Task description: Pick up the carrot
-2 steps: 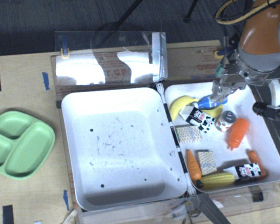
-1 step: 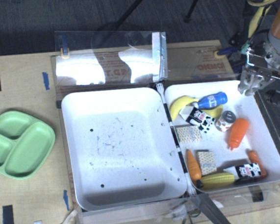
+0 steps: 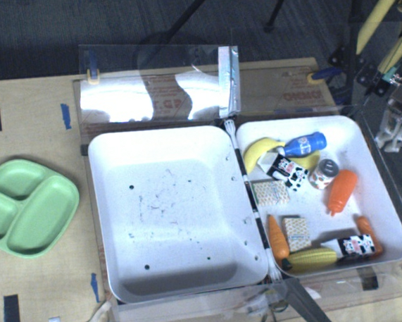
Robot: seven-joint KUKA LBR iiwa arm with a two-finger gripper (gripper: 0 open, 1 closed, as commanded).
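Two shallow white bins sit side by side on a wooden table [image 3: 26,110], the left bin [image 3: 109,158] at centre and the right bin [image 3: 369,147] at 3 o'clock crowded with toy food. Two tapered orange pieces both look like a carrot, and which one is meant cannot be told. A slim carrot [image 3: 277,236] lies against the right bin's left wall at about 8 o'clock in that bin, just beside a tan cracker [image 3: 296,231]. A plump carrot [image 3: 342,191] lies near the bin's middle toward 3 o'clock, just below a small can [image 3: 323,170].

A banana [image 3: 260,151] and a blue bottle [image 3: 304,144] lie at the bin's 11 and 12 o'clock, with a cow-patterned carton [image 3: 287,170] between them and the can. A corn cob [image 3: 311,258] and a dark carton [image 3: 356,246] line the 6 o'clock wall.

Grey arm hardware [image 3: 394,127] stands at the frame's 3 o'clock edge, outside the right bin; whether its jaws are open or closed cannot be told. A green divided plate [image 3: 28,205] rests on the table at 9 o'clock.
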